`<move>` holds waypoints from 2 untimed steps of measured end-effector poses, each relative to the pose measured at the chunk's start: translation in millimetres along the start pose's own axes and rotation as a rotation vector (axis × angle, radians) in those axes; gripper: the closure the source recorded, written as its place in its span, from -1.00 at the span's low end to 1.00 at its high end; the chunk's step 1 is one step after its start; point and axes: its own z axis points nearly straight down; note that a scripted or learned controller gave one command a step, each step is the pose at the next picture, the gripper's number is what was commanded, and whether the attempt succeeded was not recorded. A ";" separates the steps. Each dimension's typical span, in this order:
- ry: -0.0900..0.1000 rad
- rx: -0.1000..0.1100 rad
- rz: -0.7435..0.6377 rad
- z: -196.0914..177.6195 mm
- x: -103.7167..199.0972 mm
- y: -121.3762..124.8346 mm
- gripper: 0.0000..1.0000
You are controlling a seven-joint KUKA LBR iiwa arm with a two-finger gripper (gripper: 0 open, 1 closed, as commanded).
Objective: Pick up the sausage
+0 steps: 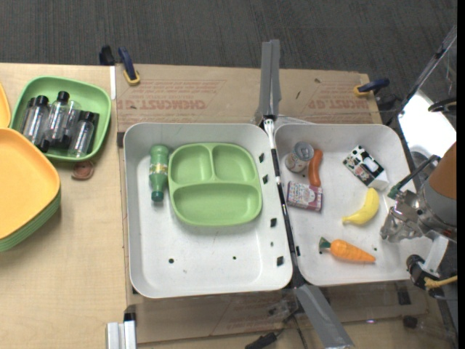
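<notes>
Camera view, bench seen from above at a slant. Two shallow white bins sit side by side, the left bin (145, 267) and the right bin (341, 267).

Right bin contents: the sausage (314, 167), orange-red, lies near the bin's upper left part, roughly upright in the frame. A small round tin (303, 152) sits just beside its upper end on the left, and a second small round item (294, 163) is just below that, touching or nearly touching the sausage; contact cannot be confirmed. A pink packet (304, 196) lies just below the sausage. A black-and-white patterned pack (362, 164) sits toward the upper right. A banana (364, 209) lies right of centre, and a toy carrot (348, 251) lies near the lower edge.

Left bin contents: a green divided plate (215, 184) with three compartments, and a green bottle (158, 172) lying just beside its left edge.

The gripper (398, 222) is at the right rim of the right bin, near the banana and well apart from the sausage. Whether the gripper is parted or closed cannot be told. Nothing is seen between them.

Outside the bins, at left: a green tray (29, 93) holding small dark-capped bottles (58, 122), and stacked orange plates (25, 195)
</notes>
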 end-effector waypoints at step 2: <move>0.000 0.002 -0.189 0.6 24.4 -15.1 1.00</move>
